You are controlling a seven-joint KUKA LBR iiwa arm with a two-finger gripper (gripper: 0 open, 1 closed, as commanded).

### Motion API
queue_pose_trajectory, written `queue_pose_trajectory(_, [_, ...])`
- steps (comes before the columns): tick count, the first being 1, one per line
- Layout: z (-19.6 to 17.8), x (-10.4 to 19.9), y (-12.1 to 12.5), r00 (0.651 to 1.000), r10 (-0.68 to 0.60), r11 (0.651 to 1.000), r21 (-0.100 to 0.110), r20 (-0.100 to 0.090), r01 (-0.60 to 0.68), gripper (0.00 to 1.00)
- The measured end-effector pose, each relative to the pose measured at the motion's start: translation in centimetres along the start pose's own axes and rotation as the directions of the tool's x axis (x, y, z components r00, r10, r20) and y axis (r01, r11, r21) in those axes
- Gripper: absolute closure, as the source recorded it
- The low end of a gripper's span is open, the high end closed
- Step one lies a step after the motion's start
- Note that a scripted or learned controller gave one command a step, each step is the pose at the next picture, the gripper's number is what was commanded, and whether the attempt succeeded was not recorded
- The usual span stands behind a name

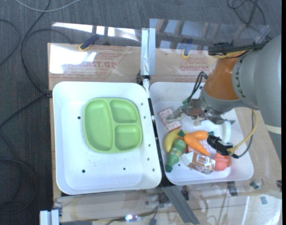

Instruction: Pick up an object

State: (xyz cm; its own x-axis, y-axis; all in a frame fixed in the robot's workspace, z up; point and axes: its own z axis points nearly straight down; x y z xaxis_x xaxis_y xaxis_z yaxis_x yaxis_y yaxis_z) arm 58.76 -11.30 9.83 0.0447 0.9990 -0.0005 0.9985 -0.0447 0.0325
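Red mirrored lettering runs across the clear sheets along the surface's (255, 177) far edge, too faint and reversed to read. A small packet (167, 118) with red-and-white print lies in the right bin (167, 90) near its left wall, and its writing is too small to make out. Another printed packet (202, 163) in orange, white and brown lies near the bin's near edge, its label also unreadable.

The pile of toys sits in the near half of the right bin. A carrot (198, 141) lies with its long axis running left to right, slanting toward the near right corner. A yellow banana (170, 139) curves beside it, toward the left wall, its long axis running from the far side to the near side. A green bottle (175, 154) lies along the same diagonal, its base toward the near left corner. A pink-red toy (222, 162) rests by the near right corner.

The left bin (63, 139) holds a green divided plate (112, 124) with three compartments.

The grey arm, with its orange band (221, 81), reaches in from the right edge and bends downward over the far half of the right bin. The claw (195, 109) hangs just above the bin floor, between the small packet and the carrot; whether its jaws are apart or together cannot be told.
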Motion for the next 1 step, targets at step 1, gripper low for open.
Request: queue_pose_trajectory(1, [-0.31,-3.07,-3.39,0.980,0.198,0.980,0.009,-0.001,-0.198,0.00])
